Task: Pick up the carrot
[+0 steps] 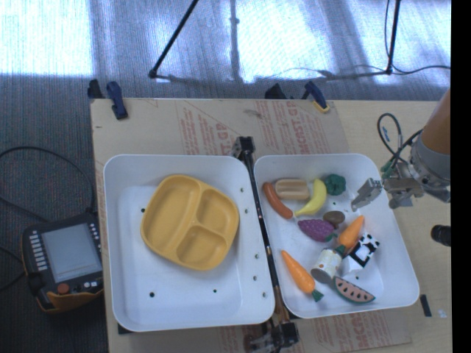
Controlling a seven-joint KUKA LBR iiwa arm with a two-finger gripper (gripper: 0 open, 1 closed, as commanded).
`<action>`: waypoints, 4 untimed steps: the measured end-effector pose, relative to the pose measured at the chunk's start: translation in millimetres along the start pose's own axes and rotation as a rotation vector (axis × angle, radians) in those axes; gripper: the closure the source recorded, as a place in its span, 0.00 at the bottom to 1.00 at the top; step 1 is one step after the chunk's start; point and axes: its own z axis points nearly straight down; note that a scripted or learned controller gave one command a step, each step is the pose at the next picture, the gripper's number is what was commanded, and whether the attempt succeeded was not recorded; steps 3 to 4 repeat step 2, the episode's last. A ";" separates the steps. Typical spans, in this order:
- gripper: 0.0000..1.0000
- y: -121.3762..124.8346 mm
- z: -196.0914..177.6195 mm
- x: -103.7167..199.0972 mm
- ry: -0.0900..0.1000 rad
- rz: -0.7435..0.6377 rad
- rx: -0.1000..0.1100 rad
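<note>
Two orange carrots with green tops lie in the right bin (397, 230). One carrot (298, 271) rests near the bin's front left. The other carrot (351, 233) lies tilted in the middle, against a black-and-white toy (363, 251). My gripper (383, 195) hangs over the bin's right side, above and to the right of the middle carrot. It is open, with nothing between its fingers (366, 194).
The right bin also holds a sausage (277, 199), a bun (292, 189), a banana (316, 197), a green vegetable (335, 183), a purple piece (316, 229), a small white cup (324, 265) and a watermelon slice (355, 290). A yellow divided plate (190, 220) lies in the left bin (125, 271).
</note>
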 end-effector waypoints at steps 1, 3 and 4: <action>0.00 -3.5 107.2 0.9 0.007 0.119 0.011; 1.00 -1.4 95.2 0.3 0.007 0.117 0.008; 1.00 -1.4 95.2 0.3 0.007 0.117 0.008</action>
